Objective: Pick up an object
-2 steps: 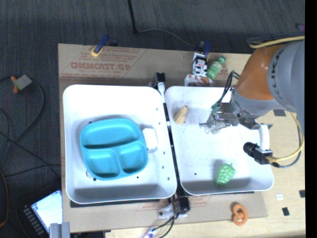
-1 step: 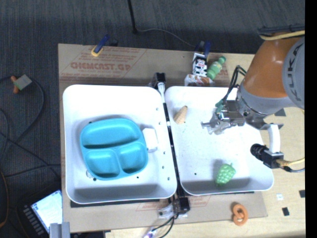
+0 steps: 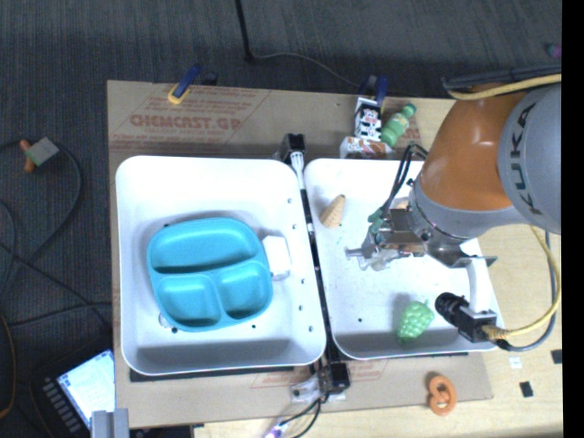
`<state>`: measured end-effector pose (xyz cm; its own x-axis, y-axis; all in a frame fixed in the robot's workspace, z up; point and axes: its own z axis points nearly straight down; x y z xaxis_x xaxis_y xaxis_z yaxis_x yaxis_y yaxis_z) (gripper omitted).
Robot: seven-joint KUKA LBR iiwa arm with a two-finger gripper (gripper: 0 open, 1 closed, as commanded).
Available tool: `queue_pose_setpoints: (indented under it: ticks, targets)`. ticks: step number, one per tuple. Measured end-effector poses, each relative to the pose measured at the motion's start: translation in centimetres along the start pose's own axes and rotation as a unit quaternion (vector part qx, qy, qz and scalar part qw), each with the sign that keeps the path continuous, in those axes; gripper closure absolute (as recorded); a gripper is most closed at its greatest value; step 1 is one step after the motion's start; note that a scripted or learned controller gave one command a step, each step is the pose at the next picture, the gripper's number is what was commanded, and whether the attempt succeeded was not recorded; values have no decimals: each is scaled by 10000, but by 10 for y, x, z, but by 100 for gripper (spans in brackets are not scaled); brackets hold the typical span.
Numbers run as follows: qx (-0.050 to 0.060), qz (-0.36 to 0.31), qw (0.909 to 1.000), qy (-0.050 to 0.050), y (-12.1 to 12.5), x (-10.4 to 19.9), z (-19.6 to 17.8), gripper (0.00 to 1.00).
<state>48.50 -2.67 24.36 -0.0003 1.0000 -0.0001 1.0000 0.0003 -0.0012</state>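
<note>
Grey carpet (image 3: 91,26) fills the room around my rig, crossed by loose black cables, and on it sits the pale tabletop (image 3: 228,121) with red lettering printed near its far edge. Next largest is my arm (image 3: 493,167), grey with its orange band, reaching in from the right and hanging over the right bin (image 3: 365,340). To the left, touching it along a shared edge, is the left bin (image 3: 137,336), which carries a blue divided tray (image 3: 210,272) and a small white block (image 3: 276,254) just beside the tray's right side.

In the right bin I have loose things to choose from: a green bumpy toy (image 3: 413,320) near the front wall and a tan cone (image 3: 333,210) toward the back left corner, well apart from each other. They lie scattered, I judge, so that each can be taken from above alone.

My claw (image 3: 376,249) hangs low over the bin floor between those two, touching neither. Its metal parts blur together, so I cannot tell how it is set, and I see nothing caught in it. An orange ring (image 3: 442,392) lies on the tabletop in front of the right bin, and a few small toys (image 3: 379,128) sit behind it.
</note>
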Motion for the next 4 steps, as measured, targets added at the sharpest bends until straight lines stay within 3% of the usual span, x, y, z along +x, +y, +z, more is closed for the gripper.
queue_pose_setpoints:
  ticks: [3, 4]
  targets:
    - [8, -7, 10000, -3, -2, 114, 34, 100]
    - [7, 9, 10000, -10, 13, 35, 60, 100]
